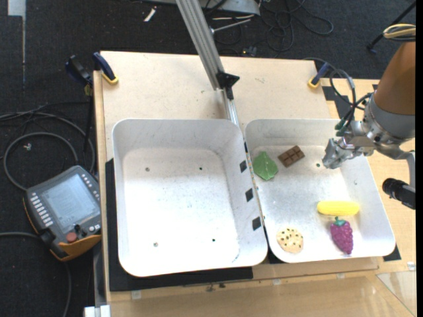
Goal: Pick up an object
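A: Where is the pincer [332, 157] placed?

B: It is seen over the upper right part of the right bin [377, 197], reached in from the right. Whether anything is gripped cannot be told; nothing is seen held.

A: Which thing is nearest?

B: The brown chocolate piece [291, 156] is found just to the left of the pincer, at about the same depth in the bin, its long axis tilted slightly up to the right. The green leaf [266, 166] is laid further left. The yellow banana [338, 208], purple grapes [342, 236] and cookie [289, 240] are set nearer the front.

A: So a short leftward shift is judged enough?

B: Probably, followed by a descent.
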`<state>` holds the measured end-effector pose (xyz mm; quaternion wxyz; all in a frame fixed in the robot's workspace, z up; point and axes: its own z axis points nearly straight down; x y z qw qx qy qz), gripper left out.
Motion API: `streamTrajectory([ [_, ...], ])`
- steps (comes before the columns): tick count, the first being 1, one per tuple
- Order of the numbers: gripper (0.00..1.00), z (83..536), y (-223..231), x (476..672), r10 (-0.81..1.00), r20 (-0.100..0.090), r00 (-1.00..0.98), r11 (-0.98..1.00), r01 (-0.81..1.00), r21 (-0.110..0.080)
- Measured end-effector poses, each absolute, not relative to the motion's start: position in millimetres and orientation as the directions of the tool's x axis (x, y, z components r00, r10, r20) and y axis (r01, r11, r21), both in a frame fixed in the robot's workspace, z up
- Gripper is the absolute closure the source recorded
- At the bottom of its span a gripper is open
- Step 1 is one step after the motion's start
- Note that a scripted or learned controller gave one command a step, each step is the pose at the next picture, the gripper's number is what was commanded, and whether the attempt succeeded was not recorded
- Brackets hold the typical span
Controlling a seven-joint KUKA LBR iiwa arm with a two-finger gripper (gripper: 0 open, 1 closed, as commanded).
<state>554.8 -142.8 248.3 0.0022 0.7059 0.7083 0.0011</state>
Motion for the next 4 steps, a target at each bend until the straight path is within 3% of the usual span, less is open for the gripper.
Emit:
streamTrajectory([
  [2, 1.00, 241.6, -37.7, 594.5, 1.000, 0.001, -0.008, 0.008, 1.000, 0.001],
  [4, 1.00, 234.9, 61.1, 621.4, 1.000, 0.002, -0.008, 0.008, 1.000, 0.002],
])
